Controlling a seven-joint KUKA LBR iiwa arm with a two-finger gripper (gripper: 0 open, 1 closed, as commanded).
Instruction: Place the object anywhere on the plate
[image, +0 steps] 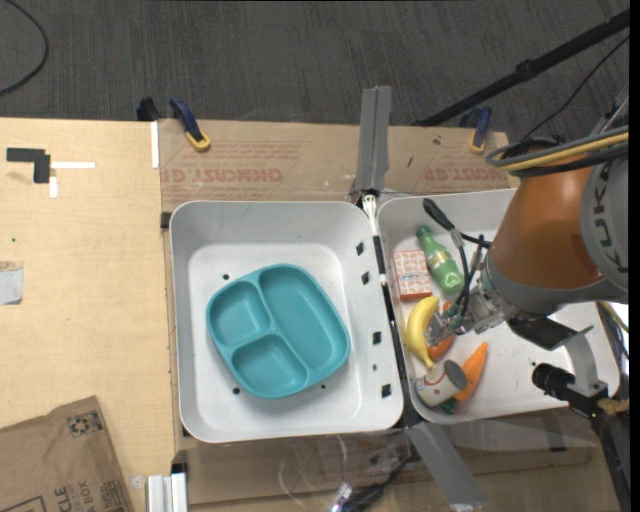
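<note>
A teal plate (278, 330) with three compartments lies in the left bin (190, 300), tilted a little in the plane. The right bin (520, 205) holds a yellow banana (419, 328), an orange carrot (473, 366), a green bottle (440, 262) and a small red-and-white box (410, 275). My gripper (453, 320) hangs low over the right bin, just right of the banana and above the carrot's top end. The grey and orange wrist hides most of it. I see no object lifted clear of the bin.
A round white and grey item (438, 387) lies at the right bin's front left corner beside the carrot. A black utensil (440, 218) rests near the bottle. The divider between the bins (380, 300) runs just left of the banana. Cables cross the right bin's right side.
</note>
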